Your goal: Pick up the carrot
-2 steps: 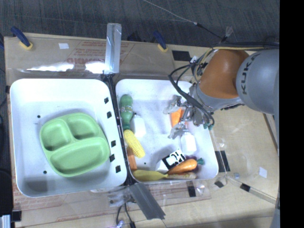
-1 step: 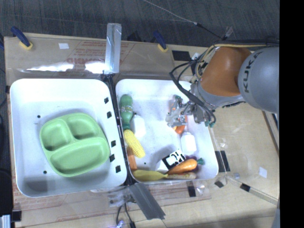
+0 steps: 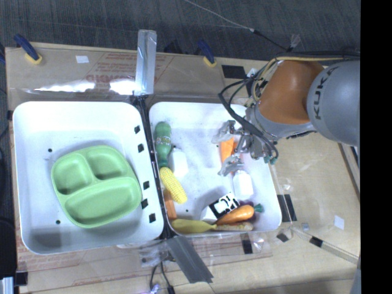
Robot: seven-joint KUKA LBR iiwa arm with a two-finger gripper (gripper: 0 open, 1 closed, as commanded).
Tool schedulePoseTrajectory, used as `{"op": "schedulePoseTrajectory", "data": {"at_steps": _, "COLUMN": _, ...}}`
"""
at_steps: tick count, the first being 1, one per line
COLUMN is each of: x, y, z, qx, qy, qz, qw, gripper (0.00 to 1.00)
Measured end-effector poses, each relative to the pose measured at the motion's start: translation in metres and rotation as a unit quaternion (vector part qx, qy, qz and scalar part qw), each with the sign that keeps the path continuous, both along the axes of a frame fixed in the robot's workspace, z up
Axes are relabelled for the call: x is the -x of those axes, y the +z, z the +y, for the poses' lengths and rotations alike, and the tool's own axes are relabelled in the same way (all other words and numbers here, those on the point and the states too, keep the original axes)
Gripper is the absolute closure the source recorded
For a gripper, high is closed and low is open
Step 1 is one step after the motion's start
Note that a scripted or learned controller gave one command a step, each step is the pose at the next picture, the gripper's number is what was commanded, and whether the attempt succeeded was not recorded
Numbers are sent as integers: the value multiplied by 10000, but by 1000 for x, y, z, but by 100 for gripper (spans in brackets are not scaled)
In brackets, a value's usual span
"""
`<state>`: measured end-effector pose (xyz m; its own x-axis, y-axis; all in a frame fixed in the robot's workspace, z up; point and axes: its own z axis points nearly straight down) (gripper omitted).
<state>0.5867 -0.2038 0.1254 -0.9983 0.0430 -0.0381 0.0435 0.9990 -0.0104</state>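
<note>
The carrot (image 3: 236, 214), orange with a green top at its right end, lies along the front wall of the right bin (image 3: 199, 112). My gripper (image 3: 227, 147) is low over the right side of that bin, well behind the carrot. Its two metal fingers (image 3: 224, 129) stand apart, open. A small orange piece (image 3: 226, 148) sits in the gap between them; I cannot tell whether they touch it.
The right bin also holds a green cucumber (image 3: 162, 136), a corn cob (image 3: 173, 184), a yellow banana (image 3: 191, 226), a white bottle (image 3: 243, 183), a black-and-white item (image 3: 224, 204) and an orange piece (image 3: 169, 209). A green divided plate (image 3: 96, 184) lies in the left bin (image 3: 30, 127).
</note>
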Motion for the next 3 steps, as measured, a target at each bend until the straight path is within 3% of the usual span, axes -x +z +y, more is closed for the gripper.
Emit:
{"op": "schedulePoseTrajectory", "data": {"at_steps": 1, "x": -2, "y": 11, "z": 1, "qx": 21, "qy": 25, "qz": -63, "qw": 10000, "gripper": 100}}
{"op": "schedulePoseTrajectory", "data": {"at_steps": 2, "x": -2, "y": 11, "z": 1, "qx": 20, "qy": 30, "qz": -61, "qw": 10000, "gripper": 0}}
{"op": "schedulePoseTrajectory", "data": {"at_steps": 3, "x": -17, "y": -34, "z": 28, "qx": -41, "qy": 741, "qz": 156, "qw": 9971, "gripper": 0}}
